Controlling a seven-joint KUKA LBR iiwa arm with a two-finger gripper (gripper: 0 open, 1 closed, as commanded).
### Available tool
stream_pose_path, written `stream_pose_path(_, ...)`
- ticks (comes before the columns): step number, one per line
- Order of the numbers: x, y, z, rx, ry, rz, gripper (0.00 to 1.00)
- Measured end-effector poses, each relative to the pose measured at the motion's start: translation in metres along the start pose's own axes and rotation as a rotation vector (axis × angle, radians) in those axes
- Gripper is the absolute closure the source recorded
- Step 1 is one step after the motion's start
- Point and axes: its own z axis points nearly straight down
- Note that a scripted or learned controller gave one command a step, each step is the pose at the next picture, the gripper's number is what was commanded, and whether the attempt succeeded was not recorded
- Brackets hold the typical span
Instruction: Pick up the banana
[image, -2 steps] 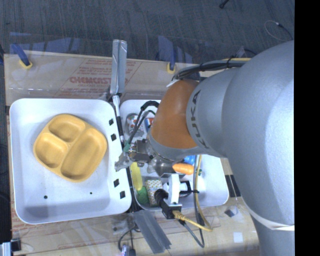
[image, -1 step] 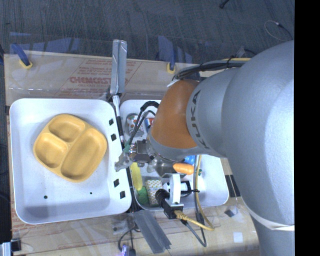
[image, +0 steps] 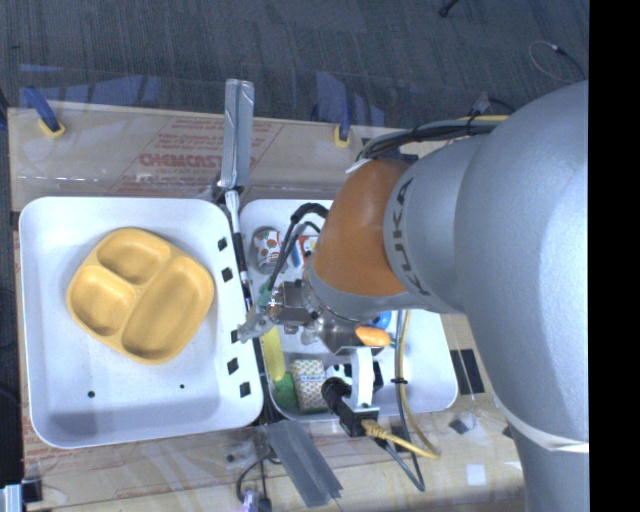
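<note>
Gripper (image: 278, 310) sits low in the right-hand bin (image: 432, 395), close to its left wall, under the big grey arm (image: 500, 220); from where I stand I cannot tell whether it is released or clenched. The banana (image: 271, 357) lies just beside it, along that same left wall, toward the bin's near left corner. A green thing (image: 284, 386) and a patterned packet (image: 311, 376) crowd next to the banana. A small round tin (image: 265, 244) rests near the far left corner. A yellow divided plate (image: 140, 293) lies in the middle of the left-hand bin (image: 60, 410).
</note>
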Motion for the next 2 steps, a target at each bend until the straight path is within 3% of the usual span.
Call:
stream_pose_path(1,0.016,-0.002,0.000,0.001,0.000,-0.049,0.00)
stream_pose_path(2,0.049,0.036,-0.084,-0.003,-0.001,-0.270,0.00)
